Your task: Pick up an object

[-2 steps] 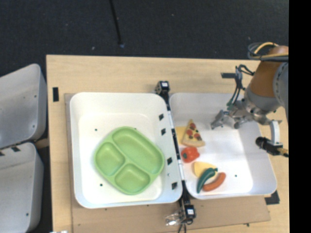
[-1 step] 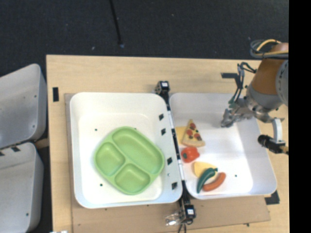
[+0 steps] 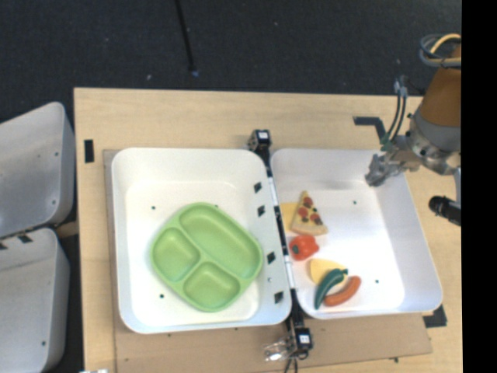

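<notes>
Evidently nothing is picked yet: the grey two-finger tool (image 3: 378,169), its opening impossible to tell, hangs at the right white bin's (image 3: 404,231) far edge, well apart from the triangular pizza-slice toy (image 3: 307,215) lying nearer the camera.

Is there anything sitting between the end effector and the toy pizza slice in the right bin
Nothing visible does. The end effector hangs over the right bin's far right part, and only bare white floor lies between it and the pizza slice. The tomato and other toys lie beyond the slice.
</notes>
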Robot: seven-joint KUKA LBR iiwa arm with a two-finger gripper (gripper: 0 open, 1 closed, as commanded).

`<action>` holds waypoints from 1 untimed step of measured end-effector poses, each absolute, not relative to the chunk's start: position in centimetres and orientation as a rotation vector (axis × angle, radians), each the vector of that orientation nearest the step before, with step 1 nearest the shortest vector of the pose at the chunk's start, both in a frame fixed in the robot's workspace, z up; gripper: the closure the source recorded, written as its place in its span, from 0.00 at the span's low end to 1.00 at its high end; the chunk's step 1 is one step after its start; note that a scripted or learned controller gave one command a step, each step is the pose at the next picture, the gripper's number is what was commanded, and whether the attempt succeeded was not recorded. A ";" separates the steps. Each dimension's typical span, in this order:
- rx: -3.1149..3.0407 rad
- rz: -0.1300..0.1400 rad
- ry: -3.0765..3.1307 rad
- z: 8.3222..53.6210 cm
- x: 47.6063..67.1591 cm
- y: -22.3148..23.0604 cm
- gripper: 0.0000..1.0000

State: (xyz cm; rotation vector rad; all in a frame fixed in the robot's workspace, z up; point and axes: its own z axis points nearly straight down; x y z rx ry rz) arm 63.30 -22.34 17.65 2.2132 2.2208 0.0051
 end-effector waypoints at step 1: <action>2.212 0.004 2.222 23.1 63.4 -22.5 1.00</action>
